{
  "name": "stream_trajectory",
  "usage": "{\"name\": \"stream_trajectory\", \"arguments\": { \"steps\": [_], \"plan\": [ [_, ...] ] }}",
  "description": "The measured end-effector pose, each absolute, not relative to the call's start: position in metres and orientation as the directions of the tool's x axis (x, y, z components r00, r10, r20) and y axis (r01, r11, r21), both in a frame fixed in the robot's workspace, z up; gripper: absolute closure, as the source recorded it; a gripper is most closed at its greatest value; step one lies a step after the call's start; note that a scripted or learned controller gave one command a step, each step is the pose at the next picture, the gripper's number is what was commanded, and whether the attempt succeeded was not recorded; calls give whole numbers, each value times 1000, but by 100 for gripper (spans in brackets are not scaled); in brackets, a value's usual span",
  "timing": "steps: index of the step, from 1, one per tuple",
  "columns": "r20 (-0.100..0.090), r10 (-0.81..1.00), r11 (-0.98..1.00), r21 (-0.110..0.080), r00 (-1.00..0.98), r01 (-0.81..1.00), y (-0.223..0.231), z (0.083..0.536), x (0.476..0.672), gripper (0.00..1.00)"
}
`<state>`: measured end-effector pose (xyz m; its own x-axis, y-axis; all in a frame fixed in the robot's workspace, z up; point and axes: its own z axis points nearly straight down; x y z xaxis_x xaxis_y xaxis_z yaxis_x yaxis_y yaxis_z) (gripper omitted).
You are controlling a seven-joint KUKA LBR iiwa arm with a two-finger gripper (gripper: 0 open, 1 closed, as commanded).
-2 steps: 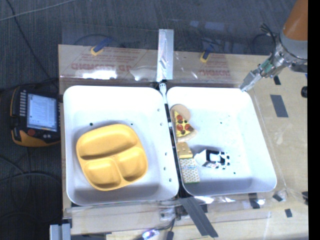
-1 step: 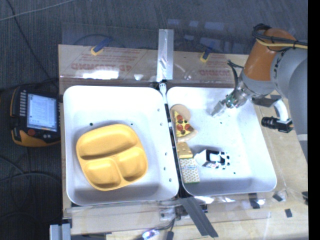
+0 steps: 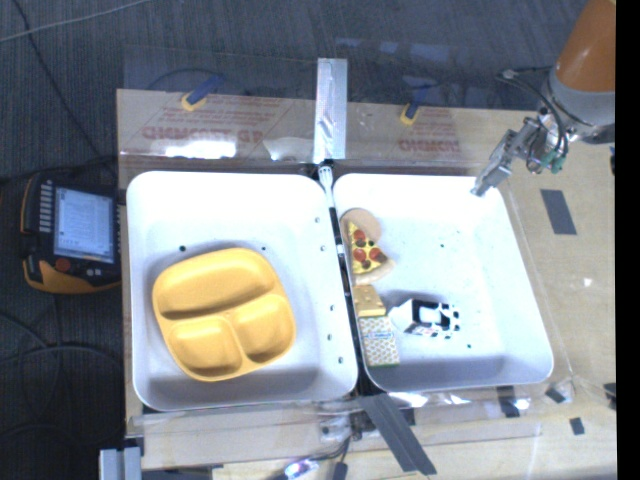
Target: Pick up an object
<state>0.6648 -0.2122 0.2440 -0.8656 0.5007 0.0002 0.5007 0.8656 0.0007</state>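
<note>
My gripper (image 3: 492, 176) hangs over the far right corner of the right bin (image 3: 470, 258), with nothing visibly held in it. A toy pizza slice (image 3: 364, 244) lies against that bin's left wall. Below it sit a small yellow block (image 3: 369, 301) and a patterned tan box (image 3: 379, 344). A black-and-white toy (image 3: 434, 317) rests near the bin's front middle. All of these lie well to the lower left of the gripper. In the left bin (image 3: 160, 208) sits a yellow divided plate (image 3: 223, 311).
A metal divider strip (image 3: 331, 108) stands behind the seam between the bins. A handheld control pendant (image 3: 72, 230) lies on the floor to the left. Tape marks dot the bench (image 3: 580, 268) right of the right bin.
</note>
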Motion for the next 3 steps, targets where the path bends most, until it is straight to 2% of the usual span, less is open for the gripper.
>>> {"name": "stream_trajectory", "arguments": {
  "steps": [1,2,3],
  "plan": [
    [-1,297,955,1,-955,297,-223,432,645,100],
    [0,296,955,2,-955,296,-223,431,645,0],
    [-1,296,955,5,-955,296,-223,438,648,100]
  ]
}}
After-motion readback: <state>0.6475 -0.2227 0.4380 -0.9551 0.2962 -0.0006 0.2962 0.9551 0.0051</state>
